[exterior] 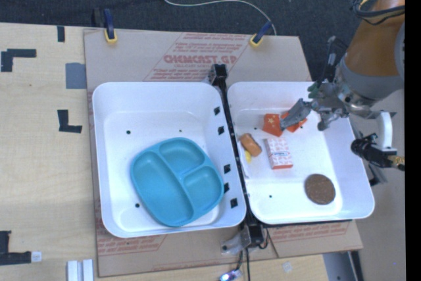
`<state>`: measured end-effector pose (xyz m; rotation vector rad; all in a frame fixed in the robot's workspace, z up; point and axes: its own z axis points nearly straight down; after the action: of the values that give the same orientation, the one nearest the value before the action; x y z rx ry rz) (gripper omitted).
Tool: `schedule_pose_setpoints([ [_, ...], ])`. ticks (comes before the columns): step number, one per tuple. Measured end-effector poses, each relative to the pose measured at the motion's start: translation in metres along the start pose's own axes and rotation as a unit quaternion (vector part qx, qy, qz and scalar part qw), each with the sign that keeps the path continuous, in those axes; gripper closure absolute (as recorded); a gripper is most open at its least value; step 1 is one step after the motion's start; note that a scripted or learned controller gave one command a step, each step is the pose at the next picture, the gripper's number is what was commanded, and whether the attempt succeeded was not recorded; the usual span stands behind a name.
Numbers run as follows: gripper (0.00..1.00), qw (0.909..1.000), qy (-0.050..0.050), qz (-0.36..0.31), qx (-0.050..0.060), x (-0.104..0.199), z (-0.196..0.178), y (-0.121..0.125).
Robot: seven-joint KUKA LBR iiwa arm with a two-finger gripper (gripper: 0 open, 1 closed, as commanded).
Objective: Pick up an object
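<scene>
The right bin [348,161] holds a red block [272,124], a small orange bread-like piece [250,144], a white and red carton [279,153] and a round brown cookie [320,189]. My gripper [297,116] hangs over the upper middle of this bin, just right of the red block and close to it. A bit of orange-red shows under its tip. I cannot tell whether it touches the block. The arm, with its orange band [381,6], comes in from the right.
The left bin [108,115] holds a blue divided plate [176,179]. A black divider clip line [227,135] runs between the bins. Both bins rest on a cardboard sheet [191,56], which a yellow clamp [109,35] and another clamp [259,37] hold at the back.
</scene>
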<state>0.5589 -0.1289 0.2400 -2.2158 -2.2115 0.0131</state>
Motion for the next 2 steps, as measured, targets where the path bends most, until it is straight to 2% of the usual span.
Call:
schedule_pose_setpoints([
  [1, 0.0, 1.0, -0.001, -0.002, -0.006, 0.0, -0.007, 0.002],
  [2, 0.0, 1.0, -0.001, -0.001, -0.003, 0.004, 0.057, 0.0],
])
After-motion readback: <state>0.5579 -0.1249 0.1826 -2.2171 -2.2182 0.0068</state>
